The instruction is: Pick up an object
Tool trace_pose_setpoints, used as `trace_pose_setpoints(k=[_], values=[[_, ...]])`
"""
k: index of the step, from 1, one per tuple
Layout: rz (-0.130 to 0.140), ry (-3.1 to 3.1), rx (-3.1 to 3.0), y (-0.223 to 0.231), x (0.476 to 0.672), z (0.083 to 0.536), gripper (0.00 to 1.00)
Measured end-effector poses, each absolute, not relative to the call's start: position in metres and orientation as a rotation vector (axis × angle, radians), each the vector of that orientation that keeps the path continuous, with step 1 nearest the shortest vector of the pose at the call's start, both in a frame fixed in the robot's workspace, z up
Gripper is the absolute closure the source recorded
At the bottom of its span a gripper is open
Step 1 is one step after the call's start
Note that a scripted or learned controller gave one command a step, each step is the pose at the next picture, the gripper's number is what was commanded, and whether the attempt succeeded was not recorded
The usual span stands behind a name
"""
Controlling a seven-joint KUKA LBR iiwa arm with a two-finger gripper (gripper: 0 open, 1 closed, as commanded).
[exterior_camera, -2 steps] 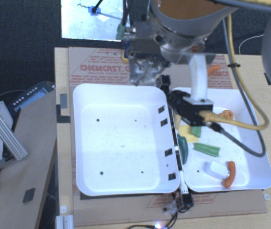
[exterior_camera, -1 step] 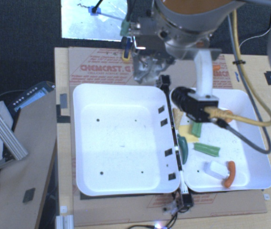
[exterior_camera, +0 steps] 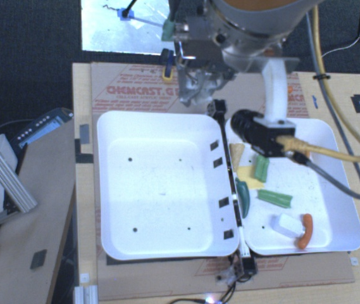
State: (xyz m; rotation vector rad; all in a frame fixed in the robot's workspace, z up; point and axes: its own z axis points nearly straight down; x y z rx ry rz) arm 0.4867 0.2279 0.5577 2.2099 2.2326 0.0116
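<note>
Brown cardboard (exterior_camera: pixel 142 90) printed with red lettering covers the bench, and on it we see two shallow white bins side by side. We find the left bin (exterior_camera: pixel 161 182) bare apart from a few dark dots on its floor. The right bin (exterior_camera: pixel 338 201) holds a small scatter of objects: a yellow piece (exterior_camera: pixel 246 173) near the dividing edge, a green stick (exterior_camera: pixel 260 168) lying tilted over it, a second green stick (exterior_camera: pixel 274 199) a little lower, a dark teal piece (exterior_camera: pixel 242 199) against the divider, a white block (exterior_camera: pixel 287 225), and an orange curved piece (exterior_camera: pixel 305 231) just beside that block near the bin's front rim.

We see the arm (exterior_camera: pixel 255 11) filling the top of the view, its grey body above the back edge of the bins. The gripper (exterior_camera: pixel 198 90) hangs over the cardboard behind the bins, close to the seam between them (its lower end is a tangle of metal and shadow); we cannot tell how it is set, and we see nothing in it. A black cylindrical unit (exterior_camera: pixel 259 133) with a yellow cable (exterior_camera: pixel 325 152) reaches over the back of the right bin, above the objects.
</note>
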Motion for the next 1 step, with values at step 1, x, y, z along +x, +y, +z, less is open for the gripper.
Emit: trace_pose_setpoints(k=[1], values=[[0.015,2.236,2.206,0.2279,0.4869,0.5689,1.0]])
